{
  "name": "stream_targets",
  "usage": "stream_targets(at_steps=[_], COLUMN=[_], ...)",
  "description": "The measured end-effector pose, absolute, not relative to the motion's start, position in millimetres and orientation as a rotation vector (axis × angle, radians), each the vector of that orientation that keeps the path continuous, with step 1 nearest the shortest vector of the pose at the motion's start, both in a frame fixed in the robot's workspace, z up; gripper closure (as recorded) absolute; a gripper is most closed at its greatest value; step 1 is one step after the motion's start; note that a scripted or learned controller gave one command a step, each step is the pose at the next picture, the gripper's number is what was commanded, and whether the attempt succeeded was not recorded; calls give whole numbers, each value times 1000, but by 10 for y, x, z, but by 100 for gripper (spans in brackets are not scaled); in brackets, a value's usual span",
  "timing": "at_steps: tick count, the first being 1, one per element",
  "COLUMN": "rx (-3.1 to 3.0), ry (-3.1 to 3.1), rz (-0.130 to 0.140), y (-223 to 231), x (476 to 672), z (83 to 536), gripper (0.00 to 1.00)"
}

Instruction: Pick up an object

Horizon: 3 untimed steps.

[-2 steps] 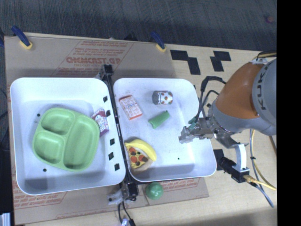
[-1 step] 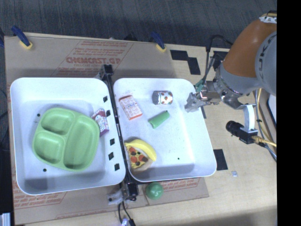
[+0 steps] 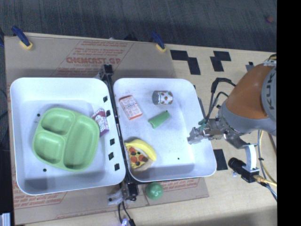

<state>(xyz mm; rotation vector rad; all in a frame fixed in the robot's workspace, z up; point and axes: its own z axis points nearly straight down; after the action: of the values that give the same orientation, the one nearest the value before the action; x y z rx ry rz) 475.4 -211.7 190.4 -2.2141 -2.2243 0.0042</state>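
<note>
In the camera view I see the gripper [image 3: 194, 138] at the right bin's [image 3: 186, 86] right wall; whether its jaws are released or clenched I cannot tell. Left of them lie the green cylinder [image 3: 159, 119], small can [image 3: 162, 97] and pizza slice [image 3: 138, 155].

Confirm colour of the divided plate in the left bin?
Light green: the divided plate with three compartments, clearest in the camera view.

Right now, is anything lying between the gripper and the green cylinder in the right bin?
Nothing visible does. The gripper sits at the right bin's right rim, and only bare white floor lies between it and the green cylinder. The small can lies further up, the pizza slice further down-left.
</note>
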Motion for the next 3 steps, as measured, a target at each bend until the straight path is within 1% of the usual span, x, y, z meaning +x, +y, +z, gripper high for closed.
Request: stream_targets(at_steps=[1, 2, 3], rx=[-2215, -2215, -2213], ry=[-2231, -2228, -2227], rz=[-2, 3, 4], y=[-1543, -1848, -2113], x=[5042, 4765, 4762], z=[2726, 2314, 1945], gripper=[100, 100, 100])
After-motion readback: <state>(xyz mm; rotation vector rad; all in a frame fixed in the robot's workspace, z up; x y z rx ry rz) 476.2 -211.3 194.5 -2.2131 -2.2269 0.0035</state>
